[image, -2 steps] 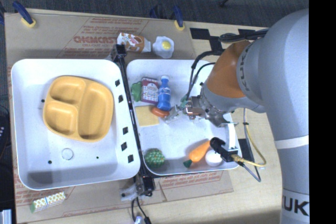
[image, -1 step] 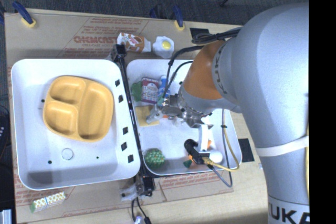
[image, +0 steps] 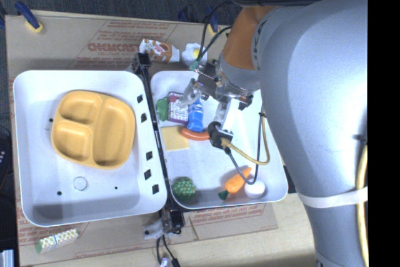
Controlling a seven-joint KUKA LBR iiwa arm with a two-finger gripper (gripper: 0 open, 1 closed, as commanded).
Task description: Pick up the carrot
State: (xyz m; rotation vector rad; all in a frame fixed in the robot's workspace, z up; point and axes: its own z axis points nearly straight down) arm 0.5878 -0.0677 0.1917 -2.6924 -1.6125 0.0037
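The carrot is a short orange piece with a green end. It lies near the front right corner of the right bin, touching a small white round thing. My gripper hangs over the middle of that bin, well behind the carrot and to its left. It is open, its two fingers spread to either side of a blue bottle-like toy below. The carrot lies apart from the fingers, and a yellow cable loops down from the wrist towards it.
Around the gripper lie a purple-and-white packet, a green piece, an orange-red ring and a yellow slice. A green broccoli sits at the front. The left bin holds a yellow divided plate.
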